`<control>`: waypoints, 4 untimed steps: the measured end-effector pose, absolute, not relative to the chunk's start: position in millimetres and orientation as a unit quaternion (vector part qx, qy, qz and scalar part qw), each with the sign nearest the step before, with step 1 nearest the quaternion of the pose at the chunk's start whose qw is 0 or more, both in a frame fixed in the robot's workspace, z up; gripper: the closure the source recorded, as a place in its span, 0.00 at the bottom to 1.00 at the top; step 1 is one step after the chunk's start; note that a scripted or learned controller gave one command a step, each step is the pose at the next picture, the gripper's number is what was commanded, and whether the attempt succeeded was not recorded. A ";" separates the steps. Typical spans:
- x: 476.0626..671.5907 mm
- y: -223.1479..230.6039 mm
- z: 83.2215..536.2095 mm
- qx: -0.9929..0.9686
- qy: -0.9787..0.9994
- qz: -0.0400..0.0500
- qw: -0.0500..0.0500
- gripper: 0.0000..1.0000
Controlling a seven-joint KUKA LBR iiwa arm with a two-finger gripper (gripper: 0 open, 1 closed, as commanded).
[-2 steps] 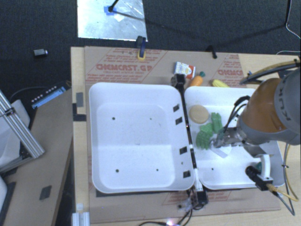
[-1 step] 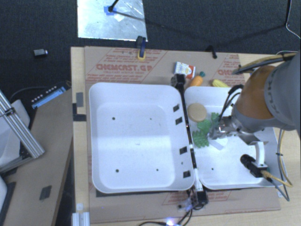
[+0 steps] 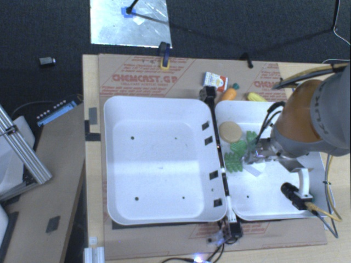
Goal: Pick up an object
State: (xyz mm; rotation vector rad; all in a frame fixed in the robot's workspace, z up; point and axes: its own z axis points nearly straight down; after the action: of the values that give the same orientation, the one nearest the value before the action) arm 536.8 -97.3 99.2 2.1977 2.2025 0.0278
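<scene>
Now right bin: green leafy toy, tan disc, hand over toy.

A robotics lab. A desk covered in printed cardboard carries two white bins under a fixed camera, with the arm over the right one. Aluminium framing stands off the desk's left edge, and cables cross dark carpet beyond its far edge, beside a metal plate.
</scene>
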 end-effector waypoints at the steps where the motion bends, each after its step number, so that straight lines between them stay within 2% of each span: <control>1: 504.0 -95.2 99.5 0.707 0.707 0.016 0.027 1.00; 2: 560.9 -90.2 98.8 0.706 0.708 0.007 0.013 1.00; 3: 579.1 16.2 204.9 0.701 0.713 0.007 0.004 1.00; 4: 540.0 22.9 422.4 0.705 0.709 0.008 0.006 1.00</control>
State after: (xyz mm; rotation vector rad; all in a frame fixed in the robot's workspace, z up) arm 540.0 22.9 422.4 2.2048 2.2199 0.0261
